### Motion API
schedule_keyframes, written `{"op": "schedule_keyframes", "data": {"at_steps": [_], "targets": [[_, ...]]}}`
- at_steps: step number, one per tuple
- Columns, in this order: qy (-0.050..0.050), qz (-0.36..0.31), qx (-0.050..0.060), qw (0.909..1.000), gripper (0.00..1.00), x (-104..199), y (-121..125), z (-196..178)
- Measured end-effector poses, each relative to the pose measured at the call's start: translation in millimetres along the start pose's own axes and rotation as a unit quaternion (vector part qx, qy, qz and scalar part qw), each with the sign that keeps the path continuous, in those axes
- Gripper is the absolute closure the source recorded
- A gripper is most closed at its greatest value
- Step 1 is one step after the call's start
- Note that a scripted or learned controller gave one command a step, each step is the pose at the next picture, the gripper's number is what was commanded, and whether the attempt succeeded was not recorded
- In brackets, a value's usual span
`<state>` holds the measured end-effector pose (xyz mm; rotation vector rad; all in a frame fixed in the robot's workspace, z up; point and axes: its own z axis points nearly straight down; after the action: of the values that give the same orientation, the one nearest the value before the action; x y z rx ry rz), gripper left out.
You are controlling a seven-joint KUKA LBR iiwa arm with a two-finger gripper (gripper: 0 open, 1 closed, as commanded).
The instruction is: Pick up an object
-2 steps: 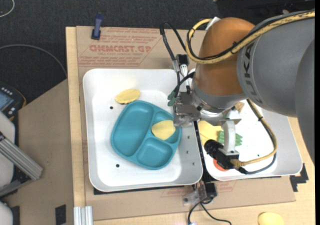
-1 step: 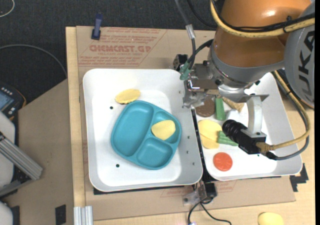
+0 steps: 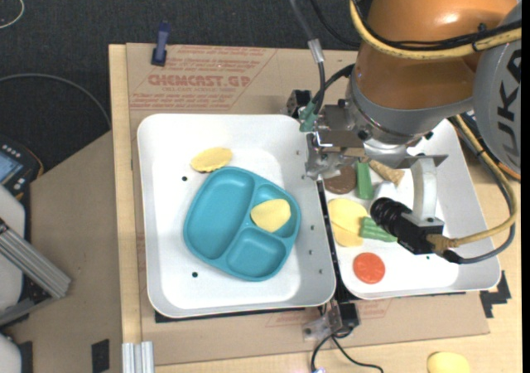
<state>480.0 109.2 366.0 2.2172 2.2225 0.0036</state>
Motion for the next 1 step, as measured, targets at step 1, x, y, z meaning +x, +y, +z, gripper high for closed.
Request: {"op": "schedule_keyframes", "data": {"at_steps": [1], "targets": [[0.003,0.000,-0.009,1.0000,1.00,8.3,14.3,-178.9]]}}
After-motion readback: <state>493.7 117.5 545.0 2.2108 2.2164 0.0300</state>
